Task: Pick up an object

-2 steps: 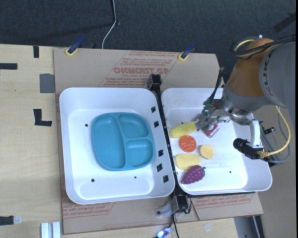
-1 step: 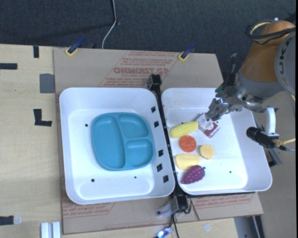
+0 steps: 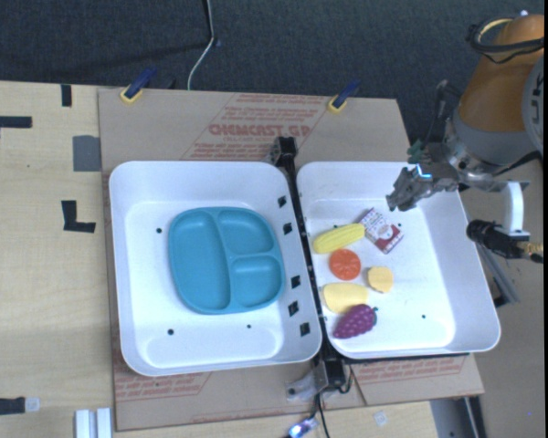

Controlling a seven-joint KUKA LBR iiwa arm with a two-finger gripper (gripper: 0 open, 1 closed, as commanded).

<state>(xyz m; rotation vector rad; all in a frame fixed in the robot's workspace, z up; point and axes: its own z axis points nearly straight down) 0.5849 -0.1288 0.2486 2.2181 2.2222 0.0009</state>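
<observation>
the left bin (image 3: 137,336) holds a blue divided plate (image 3: 226,259), lying flat near its middle, with nothing on it.

across the divider, the right bin (image 3: 457,318) holds a small cluster toward its left half. a yellow corn cob (image 3: 338,237) lies with its long axis running left to right, tilted up a little at its right end. just right of it sits a small red and white packet (image 3: 382,230). below the cob is a round orange tomato (image 3: 345,265), then a small yellow piece (image 3: 380,280) to its right, a yellow block (image 3: 345,296) lower down, and a purple bunch of grapes (image 3: 354,320) nearest the front wall.

the gripper (image 3: 407,192) hangs over the back right part of this bin, reaching in from the right. it is dark and small here, and i cannot tell whether it is open or closed; nothing shows in its grasp.

the packet is the nearest thing, lying just down and to the left of the gripper, with the cob a step further the same way. a pick would likely mean a short move down-left and a descent, and the packet and cob sit so close that one may get nudged.
</observation>
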